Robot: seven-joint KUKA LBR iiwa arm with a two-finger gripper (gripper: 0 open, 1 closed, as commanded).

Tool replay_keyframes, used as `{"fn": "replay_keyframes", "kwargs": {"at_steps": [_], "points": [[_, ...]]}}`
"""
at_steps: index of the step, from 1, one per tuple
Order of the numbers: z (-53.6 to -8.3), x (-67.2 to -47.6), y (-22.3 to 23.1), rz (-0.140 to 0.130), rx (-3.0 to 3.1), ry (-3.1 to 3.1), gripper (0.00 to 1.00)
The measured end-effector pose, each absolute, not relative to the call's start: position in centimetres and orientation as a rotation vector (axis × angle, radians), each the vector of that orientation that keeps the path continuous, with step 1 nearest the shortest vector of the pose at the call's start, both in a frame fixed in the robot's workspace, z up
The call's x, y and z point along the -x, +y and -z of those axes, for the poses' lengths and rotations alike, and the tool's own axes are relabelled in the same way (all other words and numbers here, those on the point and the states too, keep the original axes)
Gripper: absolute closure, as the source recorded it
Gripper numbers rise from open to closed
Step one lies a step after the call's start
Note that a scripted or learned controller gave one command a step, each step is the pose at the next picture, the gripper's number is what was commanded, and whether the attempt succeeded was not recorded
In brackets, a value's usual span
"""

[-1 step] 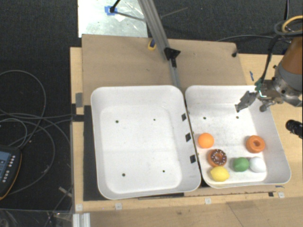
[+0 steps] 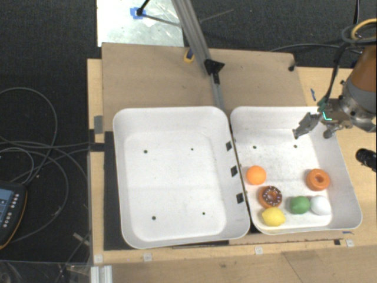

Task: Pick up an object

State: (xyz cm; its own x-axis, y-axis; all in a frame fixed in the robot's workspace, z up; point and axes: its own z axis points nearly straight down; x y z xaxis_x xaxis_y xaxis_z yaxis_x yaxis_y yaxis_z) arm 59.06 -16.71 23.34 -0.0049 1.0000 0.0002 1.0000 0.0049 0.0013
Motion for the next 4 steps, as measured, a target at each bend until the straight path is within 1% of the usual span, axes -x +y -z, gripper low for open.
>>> {"fn": "replay_keyframes", "kwargs": {"at_steps": [1, 2, 3, 4], "points": [[-17.8, -59.4, -17.6, 0.003, -2.222, 2.223, 0.00], [-13.6, -59.8, -17.6, 0.002, -2.221, 2.224, 0.00], [-8.8, -59.8, -17.6, 0.002, -2.222, 2.224, 0.00], [-10.2, -60.0, -17.7, -0.004, -2.218, 2.220, 1.00]]}}
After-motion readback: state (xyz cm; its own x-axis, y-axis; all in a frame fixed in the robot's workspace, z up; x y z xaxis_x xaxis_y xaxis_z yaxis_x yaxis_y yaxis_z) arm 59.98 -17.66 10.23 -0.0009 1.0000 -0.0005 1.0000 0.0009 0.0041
